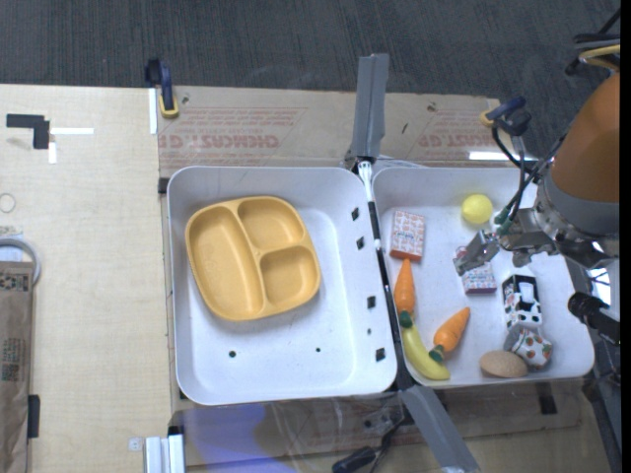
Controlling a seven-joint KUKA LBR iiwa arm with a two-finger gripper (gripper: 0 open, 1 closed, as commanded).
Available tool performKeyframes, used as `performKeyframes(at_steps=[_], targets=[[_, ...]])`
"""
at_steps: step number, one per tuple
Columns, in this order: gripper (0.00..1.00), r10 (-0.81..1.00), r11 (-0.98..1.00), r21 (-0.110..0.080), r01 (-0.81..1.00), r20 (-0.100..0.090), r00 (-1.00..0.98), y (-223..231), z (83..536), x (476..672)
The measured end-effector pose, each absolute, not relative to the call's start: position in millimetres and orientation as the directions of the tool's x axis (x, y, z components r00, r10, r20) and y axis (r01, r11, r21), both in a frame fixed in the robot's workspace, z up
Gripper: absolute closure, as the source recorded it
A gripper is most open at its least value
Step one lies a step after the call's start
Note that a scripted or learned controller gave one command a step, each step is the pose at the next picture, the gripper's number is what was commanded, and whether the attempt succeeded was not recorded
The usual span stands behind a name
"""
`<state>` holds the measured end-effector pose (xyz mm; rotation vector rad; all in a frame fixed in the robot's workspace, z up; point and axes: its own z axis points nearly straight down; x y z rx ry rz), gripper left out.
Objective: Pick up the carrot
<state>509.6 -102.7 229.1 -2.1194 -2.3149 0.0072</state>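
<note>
Two orange carrots lie in the right bin (582, 363). One carrot (404, 286) is long and lies along the bin's left wall, green end toward the front. The other carrot (451, 329) is shorter and lies tilted near the front middle, beside a yellow banana (424, 355). My gripper (473, 256) hangs over the middle of the right bin, above a small red-and-white box (480, 281). It is to the right of the long carrot and behind the short one, and touches neither.
The right bin also holds a yellow ball (476, 208), a red patterned box (407, 235), a black-and-white cow-patterned item (521, 300), a spotted item (533, 346) and a tan bread roll (504, 365). In the left bin (197, 363) sits a yellow divided plate (252, 256).
</note>
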Motion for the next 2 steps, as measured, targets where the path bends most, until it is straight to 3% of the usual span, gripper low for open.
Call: performKeyframes(at_steps=[1,2], targets=[[0.00,0.997,-0.078,-0.008,0.997,0.001,0.078,-94.3,88.3,476.1],[1.00,0.997,-0.081,-0.014,0.997,0.002,0.081,-94.9,94.3,475.5]])
